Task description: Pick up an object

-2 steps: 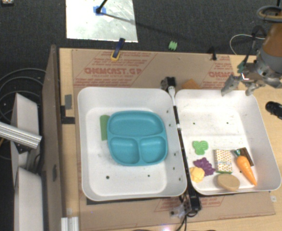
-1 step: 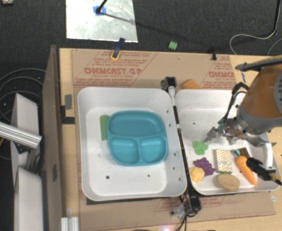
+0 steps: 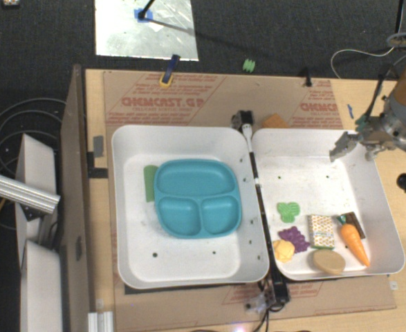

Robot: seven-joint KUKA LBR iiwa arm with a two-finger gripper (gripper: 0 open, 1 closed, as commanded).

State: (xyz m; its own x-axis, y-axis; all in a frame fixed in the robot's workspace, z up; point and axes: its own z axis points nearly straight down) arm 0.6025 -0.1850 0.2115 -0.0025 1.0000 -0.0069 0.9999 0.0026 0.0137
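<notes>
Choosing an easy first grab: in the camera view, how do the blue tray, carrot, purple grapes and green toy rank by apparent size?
1. Blue tray, by far.
2. Carrot.
3. Purple grapes and green toy look about alike; not ranked.

A brown cardboard-covered tabletop (image 3: 189, 92) printed with red lettering carries two shallow white plastic bins. The left white bin (image 3: 137, 185) holds a teal plastic divided plate (image 3: 197, 198), with a green flat piece (image 3: 149, 183) just beside its left edge. Beyond the tabletop, a shiny silver sheet (image 3: 147, 19) lies on dark carpet (image 3: 37, 40). Black cables (image 3: 16, 126) loop at the left.
</notes>
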